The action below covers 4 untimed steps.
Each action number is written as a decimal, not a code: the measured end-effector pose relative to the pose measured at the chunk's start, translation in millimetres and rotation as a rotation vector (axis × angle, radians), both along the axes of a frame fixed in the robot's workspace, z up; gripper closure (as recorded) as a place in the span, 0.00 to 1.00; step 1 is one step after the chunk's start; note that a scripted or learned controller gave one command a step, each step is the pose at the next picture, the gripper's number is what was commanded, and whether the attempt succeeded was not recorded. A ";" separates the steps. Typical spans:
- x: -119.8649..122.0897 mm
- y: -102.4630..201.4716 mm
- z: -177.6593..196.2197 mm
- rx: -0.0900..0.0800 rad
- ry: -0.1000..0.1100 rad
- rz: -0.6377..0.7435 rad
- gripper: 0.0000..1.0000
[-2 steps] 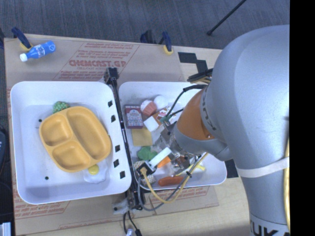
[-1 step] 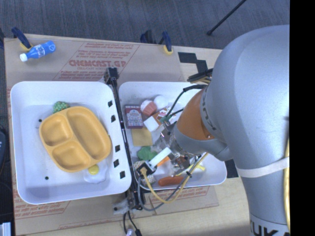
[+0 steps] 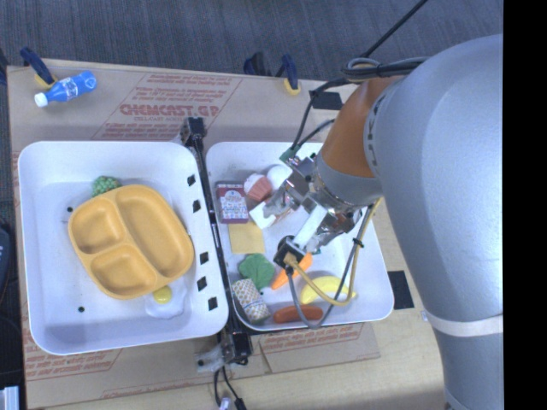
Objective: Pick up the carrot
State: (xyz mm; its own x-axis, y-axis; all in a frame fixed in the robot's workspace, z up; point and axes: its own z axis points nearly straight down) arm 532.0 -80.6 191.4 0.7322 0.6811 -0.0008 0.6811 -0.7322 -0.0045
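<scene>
Here's the grey arm reaching in over the right bin, orange band above the wrist, the end effector hanging low over the clutter in the middle of it; from this angle I cannot tell whether it is wide or narrow, and nothing can be seen gripped in it. The carrot lies on the bin floor just to the near side of the end effector, towards the front rim, and seems to touch a green leafy piece on its far-from-the-arm side. Beyond the carrot, nearer the front rim, a yellow banana curves under the arm's side, a red sausage sits right against the front wall, and a patterned roll stands in the corner. Just beside the end effector, away from the arm, there's a flat yellow slice and a dark red packet; behind it, towards the back rim, an orange-red lump. Well away on that same side, the left bin holds a yellow divided plate, a green broccoli floret at the plate's back edge and a fried egg at its front; far off on the worktop, a blue bottle lies on its side.
</scene>
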 end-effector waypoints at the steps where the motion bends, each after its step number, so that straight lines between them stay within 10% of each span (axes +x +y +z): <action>1: -55.1 -39.8 -99.7 -0.001 -0.003 -0.176 0.00; 2: -52.9 -18.3 -98.5 -0.004 -0.011 -0.319 0.00; 3: -2.6 12.9 0.4 0.000 0.000 -0.121 0.00; 4: -55.5 -26.0 -99.8 -0.001 -0.002 -0.224 0.00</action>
